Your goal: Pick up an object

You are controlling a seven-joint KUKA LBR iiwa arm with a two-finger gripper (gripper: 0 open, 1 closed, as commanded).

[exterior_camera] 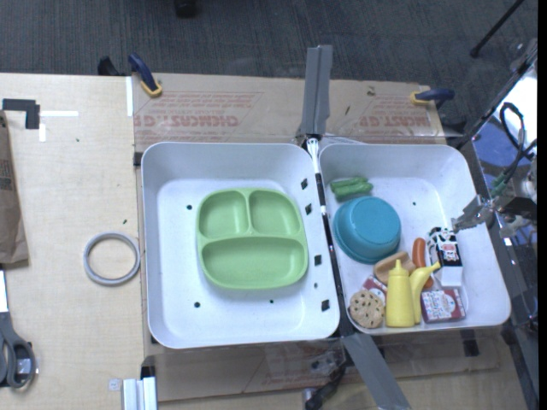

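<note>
**Crowded right bin, arm off at the rim**

The right bin point(427, 156) is packed along its near edge — cookie point(367, 308), yellow bottle point(401, 295), red packet point(443, 305) and a small black-and-white carton point(445, 250) sit almost touching, with a sausage point(417, 251) just behind. The blue bowl point(367, 228) lies upturned near the divider, a green pod point(351, 186) beyond it. The far right corner is bare floor. The gripper point(475, 213) sits at the right rim; whether its claw is apart or together, I cannot tell. The left bin point(162, 254) holds a green tray point(252, 238), with room all round.
</note>
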